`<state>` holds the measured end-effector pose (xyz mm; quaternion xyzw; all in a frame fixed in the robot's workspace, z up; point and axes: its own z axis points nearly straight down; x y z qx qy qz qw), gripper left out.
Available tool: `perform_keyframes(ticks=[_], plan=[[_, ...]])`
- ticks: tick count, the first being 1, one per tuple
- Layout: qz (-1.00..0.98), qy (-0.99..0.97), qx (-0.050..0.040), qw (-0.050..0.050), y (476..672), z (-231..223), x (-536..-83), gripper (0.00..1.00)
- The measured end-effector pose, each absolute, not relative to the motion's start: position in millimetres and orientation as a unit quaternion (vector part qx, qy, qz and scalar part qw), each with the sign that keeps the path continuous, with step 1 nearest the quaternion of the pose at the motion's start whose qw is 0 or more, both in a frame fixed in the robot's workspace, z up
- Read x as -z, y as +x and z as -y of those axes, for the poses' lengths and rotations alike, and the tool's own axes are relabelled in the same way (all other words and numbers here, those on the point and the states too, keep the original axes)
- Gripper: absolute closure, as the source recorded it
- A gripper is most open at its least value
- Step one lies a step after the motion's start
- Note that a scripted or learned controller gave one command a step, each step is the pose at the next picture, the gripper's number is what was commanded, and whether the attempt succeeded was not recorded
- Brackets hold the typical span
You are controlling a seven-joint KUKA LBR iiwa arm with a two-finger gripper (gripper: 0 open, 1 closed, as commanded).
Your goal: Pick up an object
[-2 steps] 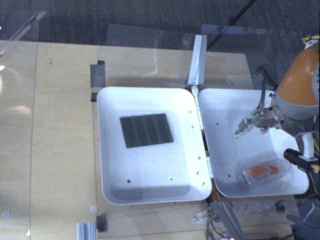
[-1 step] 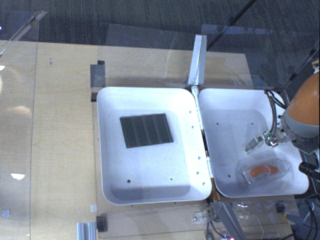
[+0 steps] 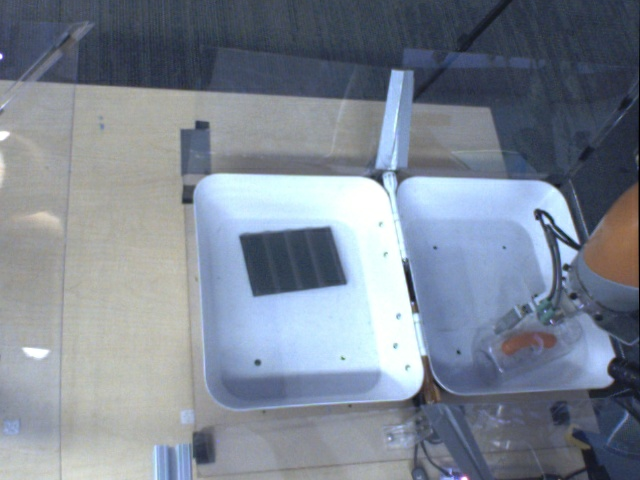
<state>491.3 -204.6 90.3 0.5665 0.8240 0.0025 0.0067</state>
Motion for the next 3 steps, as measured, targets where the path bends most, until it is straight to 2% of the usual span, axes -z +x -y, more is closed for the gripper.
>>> perform_keyframes(ticks=[1,2,3], plan=[[-0.824,0.566,-0.0046,0.010,494.8,203.7,-102.7,1.00],[-0.825,0.565,-0.0059,0.013,497.6,203.3,-114.3,1.00],[-0.825,0.565,-0.0058,0.013,497.6,203.3,-114.3,0.00]])
